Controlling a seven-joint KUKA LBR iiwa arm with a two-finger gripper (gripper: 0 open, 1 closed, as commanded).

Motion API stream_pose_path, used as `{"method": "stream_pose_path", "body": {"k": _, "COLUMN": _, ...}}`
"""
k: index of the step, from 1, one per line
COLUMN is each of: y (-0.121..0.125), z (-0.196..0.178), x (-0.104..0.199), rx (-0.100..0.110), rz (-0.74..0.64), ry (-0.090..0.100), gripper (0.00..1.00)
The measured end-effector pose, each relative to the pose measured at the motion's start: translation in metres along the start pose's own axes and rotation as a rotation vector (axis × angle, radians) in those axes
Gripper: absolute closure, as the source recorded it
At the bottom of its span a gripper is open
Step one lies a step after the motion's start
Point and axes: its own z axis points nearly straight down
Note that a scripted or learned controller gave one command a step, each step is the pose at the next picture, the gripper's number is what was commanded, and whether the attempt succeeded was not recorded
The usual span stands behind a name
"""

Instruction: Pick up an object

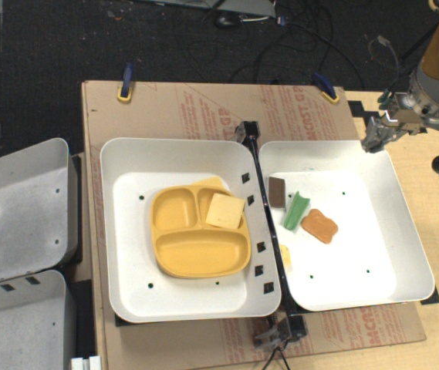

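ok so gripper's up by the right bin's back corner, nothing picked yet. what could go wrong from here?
1. The green piece, orange piece and brown block lie bunched together in the right bin; closing on one may nudge or catch a neighbour.
2. The brown block sits against the divider wall, leaving little finger room on that side.
3. The gripper hovers near the bin's rim; a descent there could clip it.
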Motion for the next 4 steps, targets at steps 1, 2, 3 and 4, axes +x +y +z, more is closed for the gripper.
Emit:
{"method": "stream_pose_path", "body": {"k": 1, "y": -0.013, "z": -0.006, "x": 0.052, "rx": 0.007, "rz": -0.005, "ry": 0.004, "gripper": 1.0}}
{"method": "stream_pose_path", "body": {"k": 2, "y": -0.039, "z": 0.007, "x": 0.105, "rx": 0.011, "rz": -0.005, "ry": 0.004, "gripper": 1.0}}
{"method": "stream_pose_path", "body": {"k": 3, "y": -0.06, "z": 0.017, "x": 0.146, "rx": 0.011, "rz": -0.004, "ry": 0.005, "gripper": 1.0}}
{"method": "stream_pose_path", "body": {"k": 4, "y": -0.074, "z": 0.025, "x": 0.197, "rx": 0.011, "rz": -0.005, "ry": 0.005, "gripper": 1.0}}
